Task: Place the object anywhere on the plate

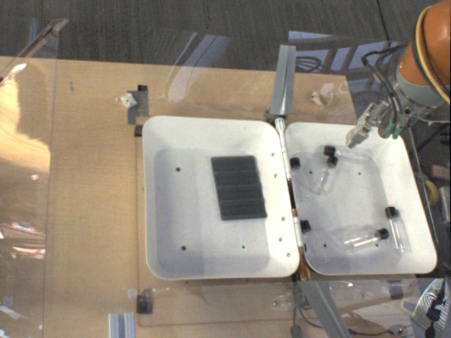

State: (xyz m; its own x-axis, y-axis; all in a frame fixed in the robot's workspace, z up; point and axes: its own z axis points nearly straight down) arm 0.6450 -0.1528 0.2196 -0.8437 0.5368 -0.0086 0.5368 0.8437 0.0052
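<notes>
From the overhead camera view, the hand (pixel 357 136) is seen poised over the far right corner of the right bin (pixel 416 210), hanging from the grey arm with its orange band (pixel 426 44). Whether anything is pinched there cannot be told; nothing is seen in its grip.

Just below and to the left of the hand, a clear vial with a black cap (pixel 328 159) is found lying on the bin floor, with a second capped vial (pixel 310 174) a little further left, close to the divider between the bins. Nearer the camera, well away from the hand, two more clear vials are spotted: one (pixel 363 239) lying crosswise with its dark cap to the right, and another (pixel 394 225) lying against the right side of the bin. A small black cap (pixel 305 225) is seen by the inner wall.

Far to the left of the hand, across the divider, the dark grey ribbed plate (pixel 239 187) is laid flat in the middle of the left bin (pixel 169 259), with nothing resting on it. Both bins are carried by the wooden table (pixel 77 189).
</notes>
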